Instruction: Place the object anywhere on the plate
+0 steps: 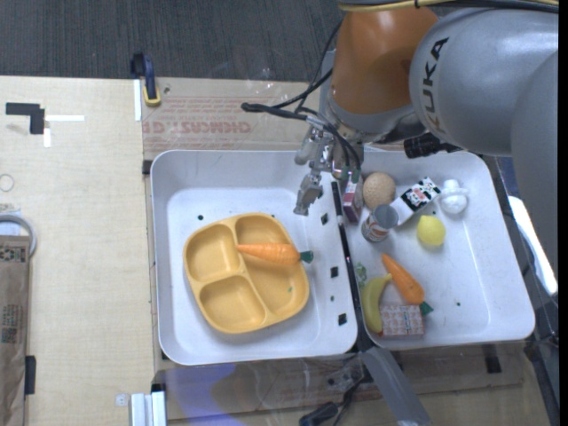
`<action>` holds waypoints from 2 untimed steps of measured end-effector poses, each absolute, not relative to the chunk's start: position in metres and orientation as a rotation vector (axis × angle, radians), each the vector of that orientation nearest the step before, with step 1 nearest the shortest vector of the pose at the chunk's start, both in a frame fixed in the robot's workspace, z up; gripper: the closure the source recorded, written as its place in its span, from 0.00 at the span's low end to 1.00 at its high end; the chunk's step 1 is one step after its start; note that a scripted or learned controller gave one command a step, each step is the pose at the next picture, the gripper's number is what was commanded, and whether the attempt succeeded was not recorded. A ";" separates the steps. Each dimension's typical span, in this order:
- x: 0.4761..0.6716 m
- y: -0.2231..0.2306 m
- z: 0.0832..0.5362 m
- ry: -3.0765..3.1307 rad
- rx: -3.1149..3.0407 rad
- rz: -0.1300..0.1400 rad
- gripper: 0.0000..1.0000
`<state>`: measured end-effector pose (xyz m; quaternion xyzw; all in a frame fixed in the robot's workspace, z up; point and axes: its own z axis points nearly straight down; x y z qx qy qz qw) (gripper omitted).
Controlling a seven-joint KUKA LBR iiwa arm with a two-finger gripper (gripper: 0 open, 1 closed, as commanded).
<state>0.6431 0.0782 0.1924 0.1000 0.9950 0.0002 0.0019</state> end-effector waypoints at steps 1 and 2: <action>0.649 0.083 0.192 3.087 0.565 0.002 0.00; 0.647 0.156 0.092 3.097 0.513 0.000 0.00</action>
